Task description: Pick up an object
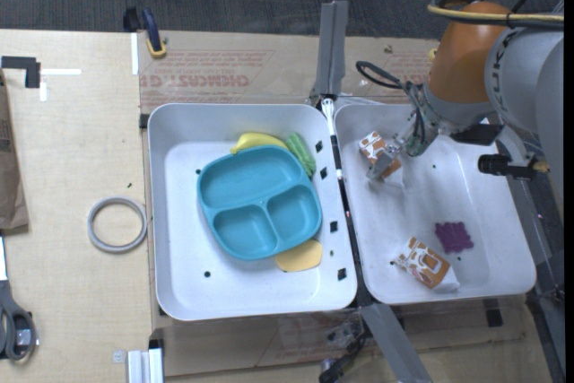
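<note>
1. Two shallow white plastic bins are seen side by side, and the grey metal divider bar (334, 58) between them is used here as the landmark for every place
2. The right bin (502, 278) lies on the side of the bar where the grey arm with the orange band (471, 58) reaches in
3. The two-finger gripper (399, 152) is seen low in that bin, near the bar, at the far end of the bin
4. A small brown and white wrapped packet (378, 155) is seen just beside the gripper, on the side towards the bar. It seems to touch the fingertips, but a firm hold cannot be made out
5. It cannot be told if the fingers are apart or together, because they are small and partly hidden
6. The long side of this packet is judged to run at a slant, away from the bar and down towards the near end
7. A second brown and white packet (424, 263) and a small purple lumpy toy (454, 237) lie further from the bar, at the near end, well apart from the gripper
8. On the other side of the bar, a blue plastic tray with three parts (260, 202) is seen in the left bin (166, 220)
9. The first packet is judged the nearest thing, so it is likely the one to be picked up
</note>
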`<control>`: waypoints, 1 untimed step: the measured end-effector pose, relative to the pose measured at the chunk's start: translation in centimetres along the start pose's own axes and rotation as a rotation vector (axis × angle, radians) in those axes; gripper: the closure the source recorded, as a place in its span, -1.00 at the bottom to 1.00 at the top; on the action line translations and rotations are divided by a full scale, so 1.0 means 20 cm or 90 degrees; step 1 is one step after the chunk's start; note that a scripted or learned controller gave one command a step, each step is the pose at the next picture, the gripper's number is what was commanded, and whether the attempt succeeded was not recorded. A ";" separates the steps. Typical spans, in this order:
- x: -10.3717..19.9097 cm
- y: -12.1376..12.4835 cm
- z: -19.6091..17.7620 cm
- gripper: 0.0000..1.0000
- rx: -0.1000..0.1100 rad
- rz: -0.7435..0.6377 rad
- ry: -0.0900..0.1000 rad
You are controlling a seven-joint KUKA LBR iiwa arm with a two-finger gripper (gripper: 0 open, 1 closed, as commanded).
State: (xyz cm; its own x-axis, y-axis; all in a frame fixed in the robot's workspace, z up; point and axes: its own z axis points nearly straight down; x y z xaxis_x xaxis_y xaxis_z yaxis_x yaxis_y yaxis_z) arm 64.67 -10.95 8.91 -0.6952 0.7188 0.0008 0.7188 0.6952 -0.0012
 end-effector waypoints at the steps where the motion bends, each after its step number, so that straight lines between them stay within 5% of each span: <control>1: 0.07 -0.11 0.01 -1.00 0.002 0.049 0.003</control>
State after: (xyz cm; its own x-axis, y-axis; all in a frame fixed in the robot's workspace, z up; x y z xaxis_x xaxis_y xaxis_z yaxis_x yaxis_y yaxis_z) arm 62.10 -11.54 8.78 -0.6376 0.7703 0.0047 0.7703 0.6376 -0.0040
